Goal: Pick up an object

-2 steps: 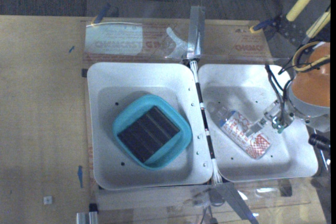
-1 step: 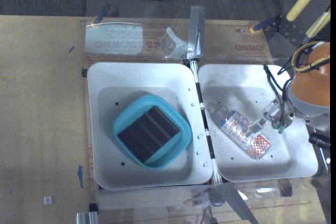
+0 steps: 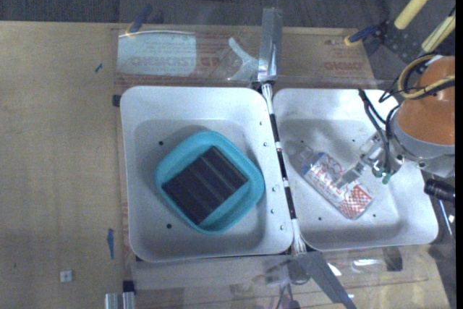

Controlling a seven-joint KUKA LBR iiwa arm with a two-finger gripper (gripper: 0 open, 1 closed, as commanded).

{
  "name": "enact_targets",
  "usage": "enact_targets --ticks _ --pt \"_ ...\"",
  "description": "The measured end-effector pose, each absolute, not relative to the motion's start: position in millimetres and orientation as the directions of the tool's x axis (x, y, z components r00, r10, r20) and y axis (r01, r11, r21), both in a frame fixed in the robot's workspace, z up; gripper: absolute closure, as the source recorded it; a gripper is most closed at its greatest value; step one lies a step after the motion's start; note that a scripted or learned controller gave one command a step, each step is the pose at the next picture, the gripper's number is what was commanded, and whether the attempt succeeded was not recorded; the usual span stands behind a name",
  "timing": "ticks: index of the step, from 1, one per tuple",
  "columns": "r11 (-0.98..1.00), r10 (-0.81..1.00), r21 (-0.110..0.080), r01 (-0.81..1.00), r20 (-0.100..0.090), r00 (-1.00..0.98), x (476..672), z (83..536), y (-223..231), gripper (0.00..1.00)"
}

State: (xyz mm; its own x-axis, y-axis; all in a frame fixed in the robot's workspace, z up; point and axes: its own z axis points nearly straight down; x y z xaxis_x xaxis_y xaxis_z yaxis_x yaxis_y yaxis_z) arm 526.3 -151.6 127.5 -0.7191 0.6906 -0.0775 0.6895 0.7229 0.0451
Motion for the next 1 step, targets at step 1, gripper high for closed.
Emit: enact_targets --ticks 1 --pt "0.740 0.672 0.045 0.671 -0.078 -0.736 526.8 127.4 -150.1 0.00"
